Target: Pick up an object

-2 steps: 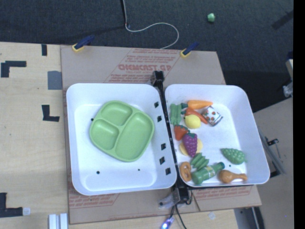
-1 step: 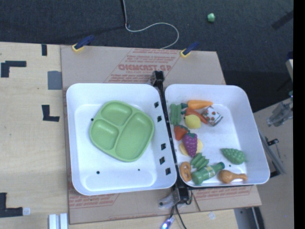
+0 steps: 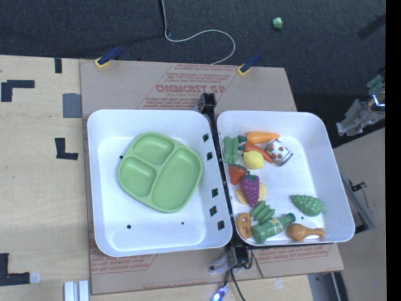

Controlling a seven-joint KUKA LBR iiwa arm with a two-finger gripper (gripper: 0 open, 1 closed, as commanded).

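The green ridged plastic leaf (image 3: pixel 306 204), lying apart near the right bin's (image 3: pixel 331 162) right edge, is best approached from directly above.

A dark grey carpeted floor (image 3: pixel 75 11) lay beyond the pale wooden surface (image 3: pixel 37 187), where a white cable (image 3: pixel 188 39) looped near a brown cardboard sheet (image 3: pixel 182 86) held by yellow-and-blue clamps (image 3: pixel 109 56).

I see the gripper (image 3: pixel 363 115) at the right edge, beyond the bin (image 3: pixel 332 162). Left of it and lower lie a carrot (image 3: pixel 262 137), a lemon (image 3: pixel 253 160) and purple grapes (image 3: pixel 250 187). Farther below it, a green bottle (image 3: pixel 273 227) lies on its side beside a drumstick (image 3: pixel 305 232).
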